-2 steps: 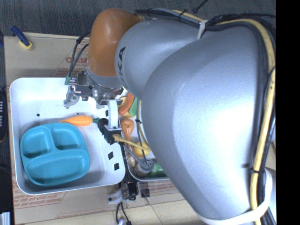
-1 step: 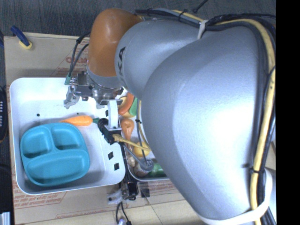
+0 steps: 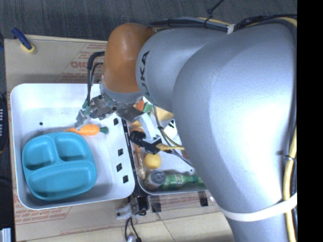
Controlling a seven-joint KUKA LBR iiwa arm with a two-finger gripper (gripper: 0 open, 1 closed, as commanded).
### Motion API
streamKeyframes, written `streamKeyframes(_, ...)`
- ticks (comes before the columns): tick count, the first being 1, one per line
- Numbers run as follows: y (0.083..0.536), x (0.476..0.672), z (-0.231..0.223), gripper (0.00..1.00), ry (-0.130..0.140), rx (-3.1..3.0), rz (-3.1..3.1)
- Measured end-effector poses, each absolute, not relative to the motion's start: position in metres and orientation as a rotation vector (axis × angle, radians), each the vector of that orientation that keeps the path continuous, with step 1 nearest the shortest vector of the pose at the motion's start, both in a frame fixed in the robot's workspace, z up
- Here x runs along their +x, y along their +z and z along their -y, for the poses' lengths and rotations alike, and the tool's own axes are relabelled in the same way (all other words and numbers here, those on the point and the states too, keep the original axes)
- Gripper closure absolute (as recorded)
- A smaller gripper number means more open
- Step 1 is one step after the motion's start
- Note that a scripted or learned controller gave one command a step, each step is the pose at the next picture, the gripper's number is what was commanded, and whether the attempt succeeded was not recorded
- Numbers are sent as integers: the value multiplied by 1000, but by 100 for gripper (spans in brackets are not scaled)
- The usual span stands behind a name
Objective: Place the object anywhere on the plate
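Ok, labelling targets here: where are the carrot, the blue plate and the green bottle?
carrot (image 3: 89, 130), camera view, middle of its orange body.
blue plate (image 3: 40, 155), camera view, upper left compartment.
green bottle (image 3: 177, 180), camera view, middle of its body.

A lemon (image 3: 152, 161) is lying in the right bin (image 3: 174, 189), just above a green bottle (image 3: 174, 180) that is resting on its side along the bin's near wall. A blue clip (image 3: 22, 40) is sitting on the cardboard (image 3: 65, 59) beyond the left bin (image 3: 45, 97).
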State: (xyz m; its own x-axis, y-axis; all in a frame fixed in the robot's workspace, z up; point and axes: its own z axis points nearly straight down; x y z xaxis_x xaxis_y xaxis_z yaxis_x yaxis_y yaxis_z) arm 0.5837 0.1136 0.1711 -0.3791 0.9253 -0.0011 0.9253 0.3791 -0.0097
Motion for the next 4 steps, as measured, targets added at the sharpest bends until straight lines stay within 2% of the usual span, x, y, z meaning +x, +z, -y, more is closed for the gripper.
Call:
streamKeyframes(1, 171, 584, -114, 0, 13, -1748, 2605)
streamKeyframes(2, 209, 529, -62, 0, 10, -1370, 2823)
streamKeyframes(3, 230, 559, -123, 0, 7, -1517, 2749)
streamKeyframes(4, 274, 519, -145, 0, 2, -1445, 2790)
